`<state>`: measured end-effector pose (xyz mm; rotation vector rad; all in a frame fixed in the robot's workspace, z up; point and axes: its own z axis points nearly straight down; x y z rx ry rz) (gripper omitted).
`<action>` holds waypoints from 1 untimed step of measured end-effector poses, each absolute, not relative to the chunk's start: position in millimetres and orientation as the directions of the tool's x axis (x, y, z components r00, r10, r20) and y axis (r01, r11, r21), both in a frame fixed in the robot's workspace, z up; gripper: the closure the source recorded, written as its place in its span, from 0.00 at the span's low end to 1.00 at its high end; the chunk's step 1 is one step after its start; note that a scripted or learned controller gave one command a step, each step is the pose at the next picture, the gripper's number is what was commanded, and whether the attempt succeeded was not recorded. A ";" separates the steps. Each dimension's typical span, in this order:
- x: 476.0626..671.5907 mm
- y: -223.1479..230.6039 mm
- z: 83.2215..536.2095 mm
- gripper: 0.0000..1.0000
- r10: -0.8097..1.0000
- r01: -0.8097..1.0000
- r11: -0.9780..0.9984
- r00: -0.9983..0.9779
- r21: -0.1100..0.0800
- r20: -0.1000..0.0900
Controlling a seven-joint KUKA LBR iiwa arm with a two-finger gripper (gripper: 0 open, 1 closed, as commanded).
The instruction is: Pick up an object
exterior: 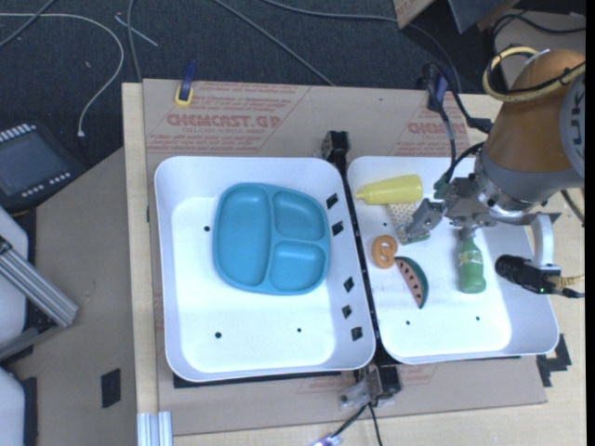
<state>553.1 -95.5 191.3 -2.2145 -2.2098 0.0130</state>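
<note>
In the right bin [521,337] lie a yellow corn-like piece [389,190], a small orange ring [384,251], a watermelon slice [413,281] and a green bottle [470,266]. My gripper [442,217] hangs low over the bin's upper middle, just right of the yellow piece and above the green bottle's top. The wrist covers part of the bottle's neck. Nothing is visibly in the gripper. A speckled patch [402,214] lies under the gripper's left side.
The left bin [186,323] bears a blue divided plate [271,238]. A black divider with clips [349,249] runs between the bins. The grey and orange arm [535,110] leans over the right bin's far right corner. Cables trail behind the bench.
</note>
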 end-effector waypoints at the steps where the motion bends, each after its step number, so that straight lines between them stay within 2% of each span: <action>1: 556.1 -95.5 197.9 0.00 1.000 1.000 0.000 0.000 -0.002 0.002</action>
